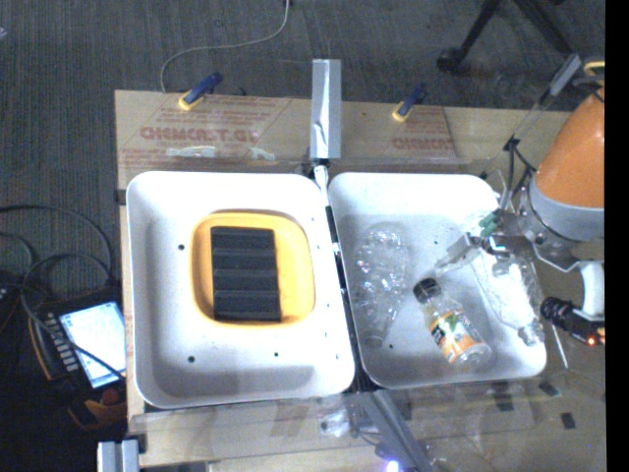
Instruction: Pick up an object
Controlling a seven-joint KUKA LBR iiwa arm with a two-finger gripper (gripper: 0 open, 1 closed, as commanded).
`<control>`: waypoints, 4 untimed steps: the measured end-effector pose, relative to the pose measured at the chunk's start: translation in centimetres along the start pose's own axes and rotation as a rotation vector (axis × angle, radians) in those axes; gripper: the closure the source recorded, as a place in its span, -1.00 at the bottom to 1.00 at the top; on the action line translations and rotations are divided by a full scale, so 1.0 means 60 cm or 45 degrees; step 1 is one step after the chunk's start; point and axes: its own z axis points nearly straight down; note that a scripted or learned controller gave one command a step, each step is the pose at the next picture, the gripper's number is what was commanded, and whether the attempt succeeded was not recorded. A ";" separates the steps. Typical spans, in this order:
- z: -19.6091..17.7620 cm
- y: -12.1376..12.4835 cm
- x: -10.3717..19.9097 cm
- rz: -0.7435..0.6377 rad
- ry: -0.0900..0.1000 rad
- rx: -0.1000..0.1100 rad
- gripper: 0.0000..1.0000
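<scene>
Two white bins sit side by side on a bench. The left bin [157,362] holds a yellow tray [201,264] with a black block [244,273] lying in it, near the middle of the bin. The right bin [393,190] holds see-through plastic things. A small bottle [450,328] with a black cap and an orange and green label lies on its side toward the near right part of this bin, with the cap pointing to the far left. A clear, crinkly bottle [378,275] lies to the left of it, close to the wall between the bins. Another clear bottle [513,301] lies by the right wall, just right of the small one. The arm [580,160] comes in from the right, and its orange band is over the far right corner of the right bin. The gripper [488,238] hangs over the right part of the right bin, above the space between the small bottle and the clear one by the wall. It is too small and mixed up with the clear plastic to tell how wide it is or if it has hold of anything. Two blue and yellow clamps [200,90] sit on the far edge of the bench.
</scene>
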 end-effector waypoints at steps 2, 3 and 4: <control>0.161 -0.046 -0.002 0.161 0.001 0.000 -1.00; 0.198 -0.019 -0.035 0.028 -0.015 -0.040 -1.00; 0.197 -0.031 -0.013 -0.077 -0.024 -0.058 -1.00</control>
